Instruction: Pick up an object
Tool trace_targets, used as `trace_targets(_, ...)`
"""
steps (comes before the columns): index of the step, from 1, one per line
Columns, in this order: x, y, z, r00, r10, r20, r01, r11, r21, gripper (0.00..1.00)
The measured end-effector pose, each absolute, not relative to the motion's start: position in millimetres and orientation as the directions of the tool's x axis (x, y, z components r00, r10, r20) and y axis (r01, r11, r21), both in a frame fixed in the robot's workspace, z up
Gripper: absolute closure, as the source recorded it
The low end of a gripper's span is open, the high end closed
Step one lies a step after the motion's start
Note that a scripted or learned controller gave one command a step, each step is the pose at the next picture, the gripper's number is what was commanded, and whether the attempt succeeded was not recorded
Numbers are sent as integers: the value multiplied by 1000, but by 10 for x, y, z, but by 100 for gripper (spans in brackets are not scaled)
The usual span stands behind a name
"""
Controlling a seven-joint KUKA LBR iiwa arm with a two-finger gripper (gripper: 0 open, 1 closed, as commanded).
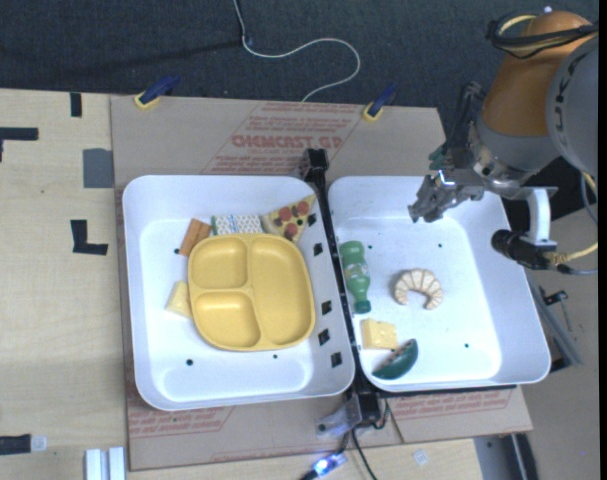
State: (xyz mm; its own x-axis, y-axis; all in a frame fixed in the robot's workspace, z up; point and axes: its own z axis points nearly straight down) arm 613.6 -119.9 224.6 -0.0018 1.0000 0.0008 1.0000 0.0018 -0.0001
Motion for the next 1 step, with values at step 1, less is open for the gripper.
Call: trace_targets(1,5914,-775,2155,-4,1000,1,1000,4,-3,100)
